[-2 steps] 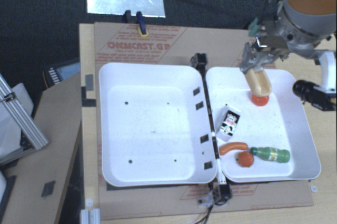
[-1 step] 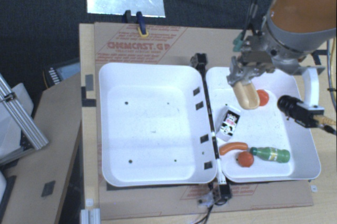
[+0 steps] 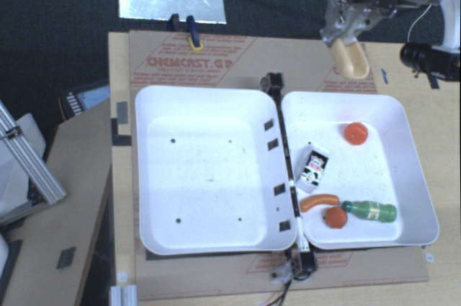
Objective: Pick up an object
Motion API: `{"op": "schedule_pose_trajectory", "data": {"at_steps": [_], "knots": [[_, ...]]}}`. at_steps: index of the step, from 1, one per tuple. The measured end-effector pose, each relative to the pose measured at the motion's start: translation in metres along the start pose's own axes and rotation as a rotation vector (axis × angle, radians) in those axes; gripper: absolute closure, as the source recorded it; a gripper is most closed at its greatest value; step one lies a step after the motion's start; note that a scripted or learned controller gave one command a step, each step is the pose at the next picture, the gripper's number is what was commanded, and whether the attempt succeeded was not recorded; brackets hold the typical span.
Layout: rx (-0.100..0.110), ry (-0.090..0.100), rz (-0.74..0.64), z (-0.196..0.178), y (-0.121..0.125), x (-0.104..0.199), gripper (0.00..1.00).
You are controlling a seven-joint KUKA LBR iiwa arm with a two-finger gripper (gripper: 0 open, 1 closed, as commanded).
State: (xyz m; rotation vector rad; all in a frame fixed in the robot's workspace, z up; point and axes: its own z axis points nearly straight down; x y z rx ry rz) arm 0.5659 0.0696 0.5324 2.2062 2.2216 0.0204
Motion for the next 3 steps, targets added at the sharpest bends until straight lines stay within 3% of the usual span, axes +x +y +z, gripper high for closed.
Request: {"op": "schedule_pose_trajectory", "data": {"at_steps": [1, 2, 3], "knots": [[0.021, -0.002, 0.002, 0.064, -0.036, 0.005, 1.00], [0.008, -0.001, 0.001, -0.006, -0.021, 0.005, 1.00], [0.019, -0.002, 0.000, 0.066, -0.001, 0.042, 1.00]]}}
